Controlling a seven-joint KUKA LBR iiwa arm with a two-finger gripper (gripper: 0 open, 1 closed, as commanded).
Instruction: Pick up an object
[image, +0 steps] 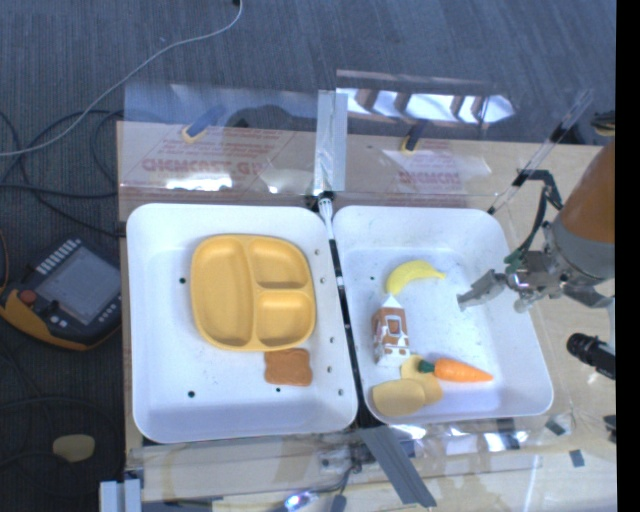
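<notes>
The right bin (520, 390) holds a yellow banana (413, 274), a small brown-and-white carton (391, 333), an orange carrot (460, 371) and a pale yellow piece (404, 395) at the front. My gripper (499, 293) hangs over the right side of this bin, to the right of the banana and above the carrot. Its fingers (479, 289) are spread apart with nothing between them, and it touches none of the objects.
In the left bin (150, 400) lie a yellow divided plate (252, 291) and a brown toast-like piece (289, 368). A pendant controller (70, 290) sits off the bench at the left. Cables run near the arm at the right.
</notes>
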